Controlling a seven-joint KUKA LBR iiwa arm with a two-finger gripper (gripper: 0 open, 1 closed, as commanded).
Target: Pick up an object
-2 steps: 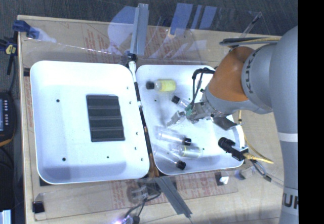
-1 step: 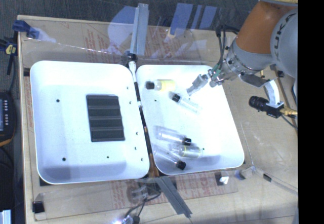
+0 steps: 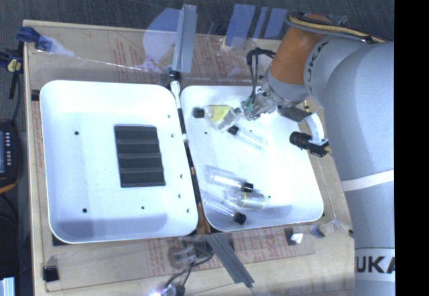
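My gripper hangs low over the far part of the right bin, below the orange band of the wrist. Just left of it lies a small yellowish bottle with a black cap, close to the gripper's tip or touching it. A clear vial with a black cap lies just in front of the gripper. Near the bin's front edge lie clear bottles, one with yellowish contents. The gripper's tip is small and partly lost among glare and the bottle.
The left bin holds a dark ribbed rectangular block. A metal divider stands at the far edge between the bins. The grey arm covers the right side of the bench.
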